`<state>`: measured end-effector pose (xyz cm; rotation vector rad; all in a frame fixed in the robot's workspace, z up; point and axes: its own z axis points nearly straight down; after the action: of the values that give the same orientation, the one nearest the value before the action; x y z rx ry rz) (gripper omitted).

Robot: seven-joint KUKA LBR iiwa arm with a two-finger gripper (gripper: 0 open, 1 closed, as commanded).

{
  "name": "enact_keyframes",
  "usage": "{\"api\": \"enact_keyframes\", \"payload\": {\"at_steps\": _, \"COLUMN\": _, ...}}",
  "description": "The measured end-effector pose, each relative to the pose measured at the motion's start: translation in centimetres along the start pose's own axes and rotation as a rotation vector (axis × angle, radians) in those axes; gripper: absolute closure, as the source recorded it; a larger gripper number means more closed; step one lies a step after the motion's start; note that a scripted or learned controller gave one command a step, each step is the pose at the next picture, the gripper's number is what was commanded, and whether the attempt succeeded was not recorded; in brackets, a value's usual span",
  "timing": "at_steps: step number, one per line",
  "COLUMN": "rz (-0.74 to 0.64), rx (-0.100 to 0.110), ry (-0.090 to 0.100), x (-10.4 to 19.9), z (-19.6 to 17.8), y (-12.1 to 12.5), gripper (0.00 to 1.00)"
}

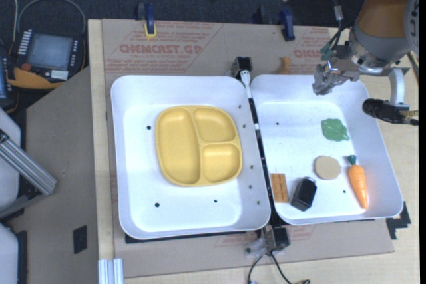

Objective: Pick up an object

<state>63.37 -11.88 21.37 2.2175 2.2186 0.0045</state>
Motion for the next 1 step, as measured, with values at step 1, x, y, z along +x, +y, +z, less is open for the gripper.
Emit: {"api": "enact_keyframes", "payload": {"at_steps": 1, "rz": -0.004, "rx": 0.007, "ry": 0.003, "x": 4.46, "z": -1.24, "y": -2.07, "gripper": 1.0}}
